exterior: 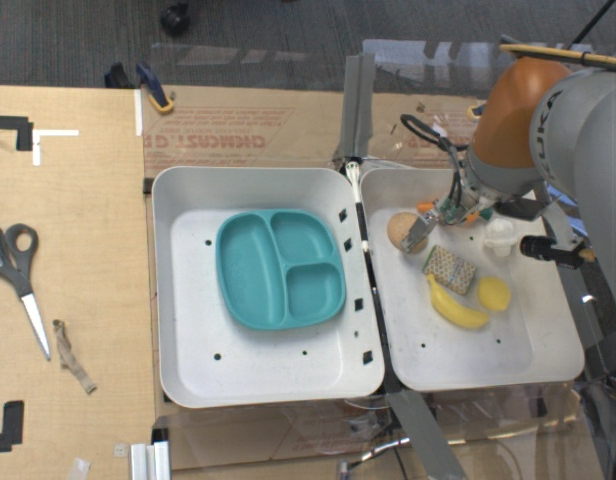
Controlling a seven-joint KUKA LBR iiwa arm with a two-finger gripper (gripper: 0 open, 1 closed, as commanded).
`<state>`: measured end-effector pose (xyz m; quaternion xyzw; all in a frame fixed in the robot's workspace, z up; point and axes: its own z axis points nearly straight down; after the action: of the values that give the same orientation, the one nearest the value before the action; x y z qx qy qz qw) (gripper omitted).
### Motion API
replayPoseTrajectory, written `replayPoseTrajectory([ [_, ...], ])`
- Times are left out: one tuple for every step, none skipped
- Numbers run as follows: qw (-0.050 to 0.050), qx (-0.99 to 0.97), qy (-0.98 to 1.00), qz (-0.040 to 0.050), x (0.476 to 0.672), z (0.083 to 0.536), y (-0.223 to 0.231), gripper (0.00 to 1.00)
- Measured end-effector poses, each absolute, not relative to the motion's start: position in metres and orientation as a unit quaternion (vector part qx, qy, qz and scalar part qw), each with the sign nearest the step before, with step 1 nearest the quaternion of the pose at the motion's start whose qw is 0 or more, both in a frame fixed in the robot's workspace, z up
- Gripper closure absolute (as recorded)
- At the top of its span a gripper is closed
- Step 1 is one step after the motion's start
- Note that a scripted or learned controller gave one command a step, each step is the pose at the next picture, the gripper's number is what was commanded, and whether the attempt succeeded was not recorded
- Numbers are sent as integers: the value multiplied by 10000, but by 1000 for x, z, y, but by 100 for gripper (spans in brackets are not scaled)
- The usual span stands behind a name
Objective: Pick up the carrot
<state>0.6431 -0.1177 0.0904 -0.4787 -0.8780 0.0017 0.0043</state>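
Note:
A small orange piece that looks like the carrot (427,207) lies at the back of the right bin (548,363), mostly hidden by the gripper. The gripper (431,224) reaches down from the grey arm with its orange band (513,113). It hangs low over the bin's back left part, right at the carrot and next to a tan egg-shaped item (399,229). Nothing can be seen held in it.
Also in the right bin are a yellow banana (456,309), a lemon (494,293), a speckled sponge-like block (450,268) and a white item (500,236). In the left bin (188,368) sits a teal divided plate (282,268). Scissors (23,278) lie on the bench at left.

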Motion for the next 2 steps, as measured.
replayPoseTrajectory([
  [125,-5637,-8259,49,653,88,-118,0],
  [-8,-7063,-7079,8,659,104,-136,0],
])
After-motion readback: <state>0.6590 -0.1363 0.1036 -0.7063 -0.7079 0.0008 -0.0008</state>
